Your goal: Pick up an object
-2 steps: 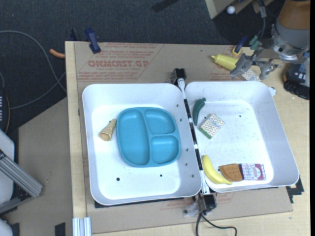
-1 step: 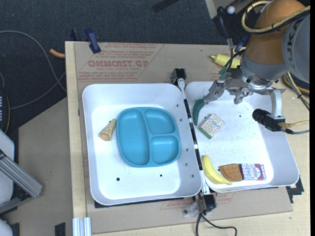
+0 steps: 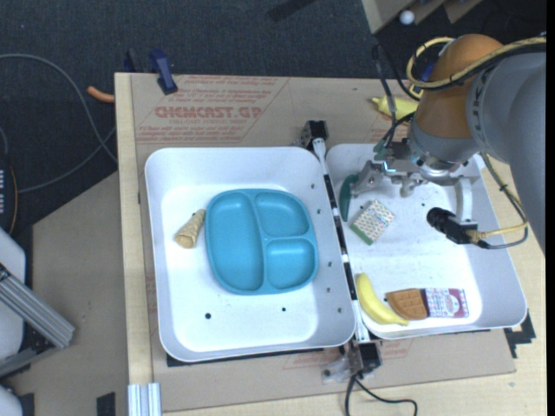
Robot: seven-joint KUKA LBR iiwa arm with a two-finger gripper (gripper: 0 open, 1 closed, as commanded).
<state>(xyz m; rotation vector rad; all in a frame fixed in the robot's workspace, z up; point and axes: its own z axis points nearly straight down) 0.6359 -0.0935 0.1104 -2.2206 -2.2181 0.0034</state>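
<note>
Camera view shows the gripper [image 3: 388, 178] hanging low over the far part of the right-hand shallow white bin [image 3: 496, 277], under the grey arm's orange band. Nothing is seen held in it, and whether it is wide or narrow cannot be told from this angle.

Just nearer the camera than the gripper, slightly to its left, a small flat green-and-white checkered packet [image 3: 373, 222] lies tilted on the bin floor. A dark green curved object [image 3: 344, 199] sits to the gripper's left against the bin's wall.

Well nearer the camera than the gripper, along the bin's front edge, lie a yellow banana [image 3: 375, 300], a brown biscuit-like slab [image 3: 406, 302] and a red-and-white printed wrapper [image 3: 447, 302] in a row, each touching the next.

Far to the gripper's left, the left-hand shallow white bin [image 3: 165, 180] holds a blue plastic divided plate [image 3: 260, 239] and a tan waffle cone [image 3: 191, 228] just beside it.
</note>
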